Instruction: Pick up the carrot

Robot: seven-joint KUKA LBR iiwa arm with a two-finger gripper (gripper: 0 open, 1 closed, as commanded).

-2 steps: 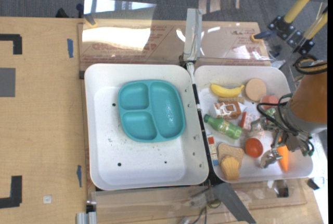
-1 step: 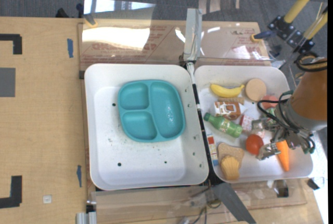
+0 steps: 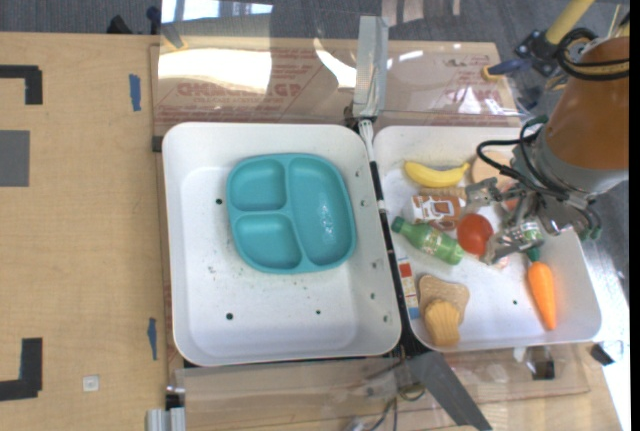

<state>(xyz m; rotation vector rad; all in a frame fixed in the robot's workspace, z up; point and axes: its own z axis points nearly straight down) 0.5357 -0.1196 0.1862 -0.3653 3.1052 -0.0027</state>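
Claw [image 3: 508,241] hangs low in the right bin [image 3: 585,319], and we cannot tell how wide it stands; nothing shows between its tips. Our carrot [image 3: 541,292] lies just below and slightly right of it, leafy end nearest. We should shift off the tomato [image 3: 475,233] on its left and straddle the carrot's thick upper half crosswise.

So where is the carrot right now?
The carrot lies in the right bin, near its front right corner, just below the gripper and right of the tomato.
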